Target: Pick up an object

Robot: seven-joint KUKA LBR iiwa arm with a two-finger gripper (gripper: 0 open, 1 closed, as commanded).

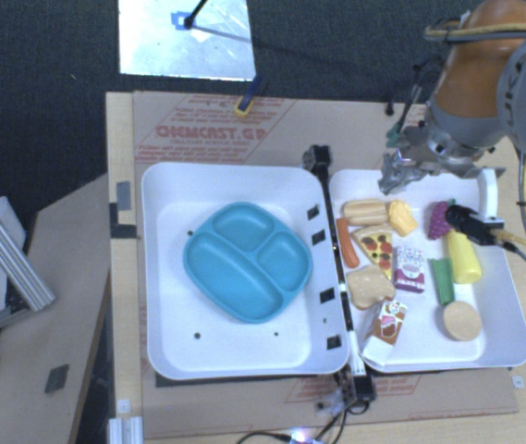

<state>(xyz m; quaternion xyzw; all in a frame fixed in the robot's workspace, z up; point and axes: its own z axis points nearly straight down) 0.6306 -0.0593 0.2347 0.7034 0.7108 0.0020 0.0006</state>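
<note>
My gripper (pixel 396 170) hangs over the far left corner of the right bin (pixel 512 326), just above a tan bread roll (pixel 365 212) and a yellow wedge (pixel 402 217). It appears small and dark against the bin, and I see nothing in it. The toy food below includes an orange sausage (pixel 343 240), a pizza slice (pixel 376 246), purple grapes (pixel 441 218), a yellow banana (pixel 464 256), a green stick (pixel 442 281), a bread slice (pixel 368 288), two small cartons (pixel 410 269) (pixel 390 322) and a round biscuit (pixel 461 321).
The left bin (pixel 165 340) holds a blue divided plate (pixel 249 262). A black divider with clips (pixel 332 257) runs between the bins. The grey and orange arm (pixel 489 54) looms over the far right. A shiny sheet (pixel 187 26) lies beyond the bench.
</note>
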